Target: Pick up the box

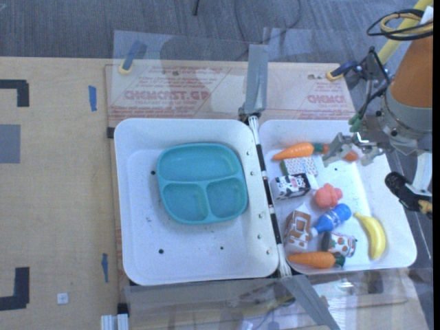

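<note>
Reaching in over the right bin (pixel 405 249), the arm (pixel 412 81) hangs its jaws (pixel 353 148) open and empty near the far rim. Its target box (pixel 298 228) lies untouched beside the divider, so nothing is grasped yet.

— Which box do you have on screen?

— I see two in the right bin (pixel 399 253). The brown box (pixel 298 227) is brown and white. It lies flat, turned a little askew, in the bin's near left part, close to the wall (pixel 269 205) shared with the other bin.

— And the second?

— The black-and-white box (pixel 292 184) is smaller and lies on its side farther back, also close to that wall. The two don't touch. I can't tell which one is meant.
</note>
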Robot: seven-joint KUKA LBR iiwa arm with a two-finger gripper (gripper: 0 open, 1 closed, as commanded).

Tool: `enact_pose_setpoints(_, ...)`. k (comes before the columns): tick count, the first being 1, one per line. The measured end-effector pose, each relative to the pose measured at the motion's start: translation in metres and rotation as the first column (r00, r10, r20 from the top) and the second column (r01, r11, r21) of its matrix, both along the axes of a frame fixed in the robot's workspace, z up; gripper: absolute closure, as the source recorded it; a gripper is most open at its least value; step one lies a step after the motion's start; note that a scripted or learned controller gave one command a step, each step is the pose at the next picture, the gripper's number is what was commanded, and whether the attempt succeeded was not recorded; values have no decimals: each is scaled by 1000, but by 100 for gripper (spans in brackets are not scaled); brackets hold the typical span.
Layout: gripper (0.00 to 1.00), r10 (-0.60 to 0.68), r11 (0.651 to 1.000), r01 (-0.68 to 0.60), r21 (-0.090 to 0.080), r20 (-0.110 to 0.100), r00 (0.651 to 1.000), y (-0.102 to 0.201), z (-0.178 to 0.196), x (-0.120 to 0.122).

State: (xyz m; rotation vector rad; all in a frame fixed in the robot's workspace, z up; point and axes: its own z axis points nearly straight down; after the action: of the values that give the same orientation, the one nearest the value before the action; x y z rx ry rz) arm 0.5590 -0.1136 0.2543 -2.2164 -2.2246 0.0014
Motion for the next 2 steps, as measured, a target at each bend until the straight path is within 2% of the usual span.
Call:
enact_pose_setpoints(1,0,78,997,-78,0,1,997,-14,-104,-6)
enact_pose_setpoints(2,0,228,974,-228,-2,8,974,-71,-166,11)
